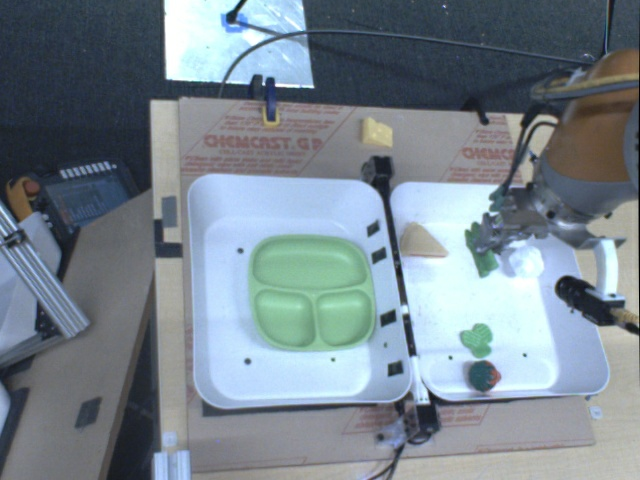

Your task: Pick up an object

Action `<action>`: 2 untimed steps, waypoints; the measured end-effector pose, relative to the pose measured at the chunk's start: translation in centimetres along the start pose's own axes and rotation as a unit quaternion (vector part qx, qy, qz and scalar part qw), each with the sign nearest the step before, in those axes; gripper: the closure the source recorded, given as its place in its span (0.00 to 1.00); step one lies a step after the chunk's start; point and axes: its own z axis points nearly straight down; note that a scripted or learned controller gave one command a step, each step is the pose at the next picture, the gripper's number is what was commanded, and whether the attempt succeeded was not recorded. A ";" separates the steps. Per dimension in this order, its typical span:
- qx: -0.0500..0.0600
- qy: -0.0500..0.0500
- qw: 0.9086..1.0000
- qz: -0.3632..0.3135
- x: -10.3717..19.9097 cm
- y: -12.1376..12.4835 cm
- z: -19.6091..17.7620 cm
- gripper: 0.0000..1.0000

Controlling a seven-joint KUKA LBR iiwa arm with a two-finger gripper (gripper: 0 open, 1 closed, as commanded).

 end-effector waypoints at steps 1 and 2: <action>0.000 0.000 1.000 0.000 5.7 0.4 -0.5 1.00; 0.000 0.000 1.000 0.000 10.7 1.6 1.0 1.00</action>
